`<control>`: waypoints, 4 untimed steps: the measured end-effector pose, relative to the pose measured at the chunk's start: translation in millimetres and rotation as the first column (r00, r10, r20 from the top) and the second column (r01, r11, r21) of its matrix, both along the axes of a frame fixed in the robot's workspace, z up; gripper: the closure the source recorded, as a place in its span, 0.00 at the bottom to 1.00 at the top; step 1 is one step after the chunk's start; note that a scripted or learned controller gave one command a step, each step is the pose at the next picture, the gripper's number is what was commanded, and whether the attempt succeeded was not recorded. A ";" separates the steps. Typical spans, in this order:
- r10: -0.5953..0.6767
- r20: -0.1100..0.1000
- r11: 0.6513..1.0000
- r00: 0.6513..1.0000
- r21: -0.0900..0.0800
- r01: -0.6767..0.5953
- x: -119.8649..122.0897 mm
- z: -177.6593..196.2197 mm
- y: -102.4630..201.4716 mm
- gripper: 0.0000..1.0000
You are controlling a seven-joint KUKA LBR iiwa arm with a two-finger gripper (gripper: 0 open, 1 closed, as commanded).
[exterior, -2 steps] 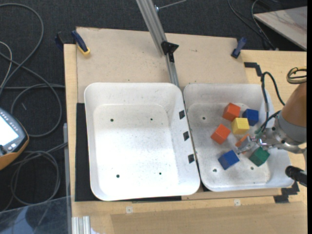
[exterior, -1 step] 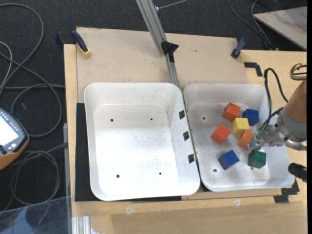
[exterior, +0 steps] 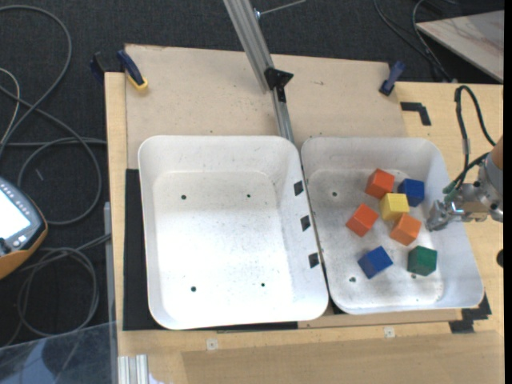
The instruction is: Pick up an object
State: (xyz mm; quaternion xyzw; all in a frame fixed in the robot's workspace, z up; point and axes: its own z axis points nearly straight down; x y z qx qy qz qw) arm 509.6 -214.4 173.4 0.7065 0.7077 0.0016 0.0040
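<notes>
Pick not yet made; all blocks lie loose in right bin (exterior: pixel 448 174).
End effector (exterior: pixel 438 216) just right of yellow block (exterior: pixel 394 206); finger state cannot be told.

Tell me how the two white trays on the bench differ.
The left white plastic tray shows a bare speckled floor, while the right white plastic tray holds seven small coloured blocks: three orange, two blue, one yellow, one green. The claw sits at the right tray's far edge, well away from the left tray. Both are shallow, rounded and white.
</notes>
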 end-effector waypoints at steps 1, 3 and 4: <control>0.001 -0.001 1.000 1.000 0.001 -0.001 4.6 47.6 7.6 1.00; 0.006 -0.004 1.000 1.000 0.005 -0.006 27.9 89.1 63.4 1.00; 0.006 -0.005 1.000 1.000 0.005 -0.006 44.1 95.4 119.6 1.00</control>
